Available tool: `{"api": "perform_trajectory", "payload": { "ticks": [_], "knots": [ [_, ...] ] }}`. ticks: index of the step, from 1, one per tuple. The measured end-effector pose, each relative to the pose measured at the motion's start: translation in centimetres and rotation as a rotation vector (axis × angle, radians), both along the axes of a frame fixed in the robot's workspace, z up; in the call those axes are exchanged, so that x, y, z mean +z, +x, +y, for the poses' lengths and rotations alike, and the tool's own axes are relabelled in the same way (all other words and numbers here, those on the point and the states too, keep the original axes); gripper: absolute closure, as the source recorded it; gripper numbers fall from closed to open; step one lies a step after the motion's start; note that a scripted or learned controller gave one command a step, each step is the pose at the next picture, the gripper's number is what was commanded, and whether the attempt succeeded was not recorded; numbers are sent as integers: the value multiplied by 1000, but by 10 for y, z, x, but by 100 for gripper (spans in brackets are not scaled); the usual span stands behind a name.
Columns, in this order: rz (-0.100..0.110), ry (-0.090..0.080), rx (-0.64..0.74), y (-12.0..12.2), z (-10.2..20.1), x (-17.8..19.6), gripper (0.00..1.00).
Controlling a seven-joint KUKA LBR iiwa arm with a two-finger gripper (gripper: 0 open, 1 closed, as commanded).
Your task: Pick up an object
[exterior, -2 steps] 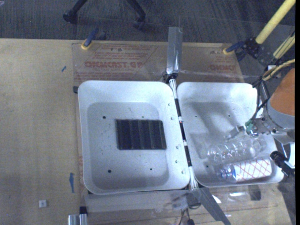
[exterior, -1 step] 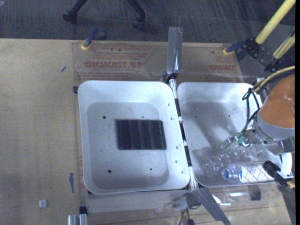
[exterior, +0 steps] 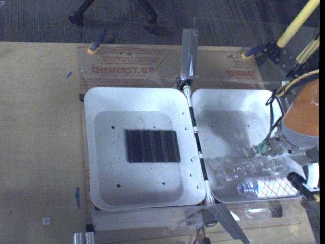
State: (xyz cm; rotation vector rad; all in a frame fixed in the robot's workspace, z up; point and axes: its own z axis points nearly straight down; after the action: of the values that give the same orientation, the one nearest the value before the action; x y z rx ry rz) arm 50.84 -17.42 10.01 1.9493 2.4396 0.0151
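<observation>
Look to the lower right of the frame: a clear plastic bottle (exterior: pixel 259 187) with a blue cap and a red-crosshatched label lies on its side in the right bin (exterior: pixel 228 105), near its lower wall. The arm (exterior: pixel 302 116) hangs over that bin's right edge. You cannot tell the tool's state. A dark ribbed panel (exterior: pixel 152 146) lies in the left bin (exterior: pixel 101 105).

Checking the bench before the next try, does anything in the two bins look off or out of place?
Nothing looks spilled or broken. The left bin holds a dark ribbed panel lying flat and square. In the right bin, a clear plastic bottle lies on its side in the near corner, under the arm.
</observation>
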Motion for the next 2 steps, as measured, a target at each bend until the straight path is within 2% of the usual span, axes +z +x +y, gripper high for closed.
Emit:
{"api": "perform_trajectory", "payload": {
  "ticks": [1,2],
  "knots": [
    [17,0,190,50,34,71,100],
    [17,0,191,50,34,71,0]
  ]
}}
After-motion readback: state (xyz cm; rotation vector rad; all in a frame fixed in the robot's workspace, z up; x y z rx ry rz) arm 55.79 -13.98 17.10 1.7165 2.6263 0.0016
